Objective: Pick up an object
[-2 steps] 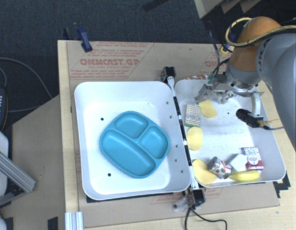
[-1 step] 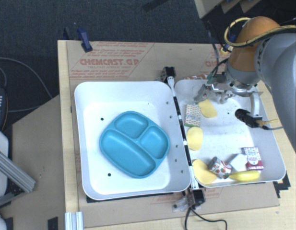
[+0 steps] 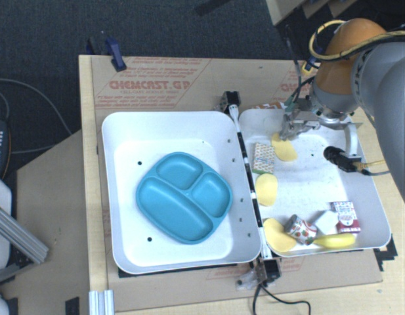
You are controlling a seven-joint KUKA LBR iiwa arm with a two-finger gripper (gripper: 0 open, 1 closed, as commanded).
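The grey arm with its orange band (image 3: 340, 51) reaches over the back of the right bin (image 3: 366, 195). Its gripper (image 3: 291, 128) points down just above a pale yellow piece (image 3: 285, 151) at the bin's back left, close to it or touching it. Beside that piece lies a speckled tan packet (image 3: 264, 155). Further forward are a second yellow piece (image 3: 266, 189), a third (image 3: 278, 235), a small can (image 3: 300, 228), a banana (image 3: 335, 241) and a red-and-white carton (image 3: 346, 216).
A blue divided plate (image 3: 183, 195) lies in the left bin (image 3: 117, 149). A black clip (image 3: 231, 101) sits at the back where the bins meet. A black connector with a cable (image 3: 340, 157) hangs over the right bin's back right.
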